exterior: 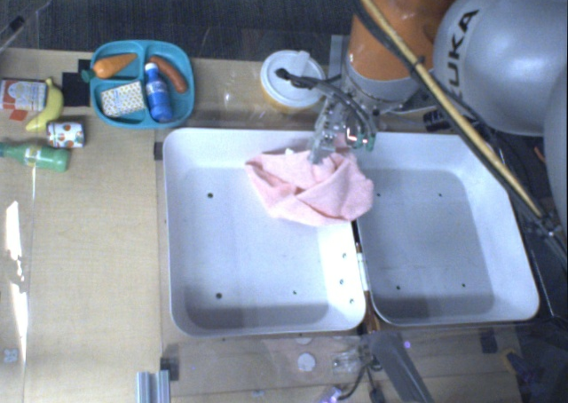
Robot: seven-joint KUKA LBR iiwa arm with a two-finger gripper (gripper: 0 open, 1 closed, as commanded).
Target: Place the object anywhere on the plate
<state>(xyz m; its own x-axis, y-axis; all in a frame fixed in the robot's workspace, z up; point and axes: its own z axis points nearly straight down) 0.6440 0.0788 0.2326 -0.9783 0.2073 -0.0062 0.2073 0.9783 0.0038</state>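
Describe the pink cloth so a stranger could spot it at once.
Start at the left white shallow bin and look to its upper right corner. There, under the grey arm's two-finger gripper, lies a crumpled pink cloth, spilling slightly over the seam toward the right white bin. It is the bins' one soft, pink thing.

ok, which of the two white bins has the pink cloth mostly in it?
The left bin. The pink cloth lies mostly at its upper right corner, only its edge overlapping the seam toward the right bin.
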